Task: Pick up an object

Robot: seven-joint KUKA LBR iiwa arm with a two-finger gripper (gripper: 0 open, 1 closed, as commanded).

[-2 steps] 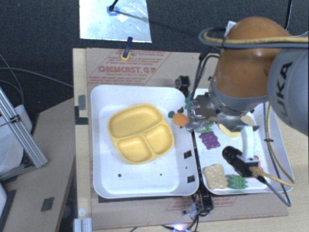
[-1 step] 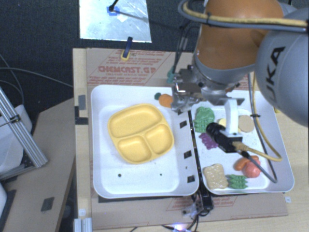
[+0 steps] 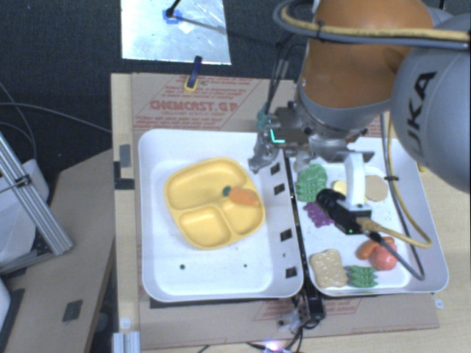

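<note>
End effector (image 3: 265,153) sits over the far right of the left bin (image 3: 191,271), by the divider. Can't tell if it's open or closed.

Likely target is the toy carrot (image 3: 243,195), just left and nearer, on the right side of the yellow plate (image 3: 199,190). It looks light, rigid and smooth, and could roll; I'd pinch across the orange body.

Count:
- Left bin: one plate, one carrot.
- Right bin (image 3: 430,263): one green leaf (image 3: 313,176), one grape bunch (image 3: 318,213), one cracker (image 3: 327,267), one tomato (image 3: 378,256).
</note>
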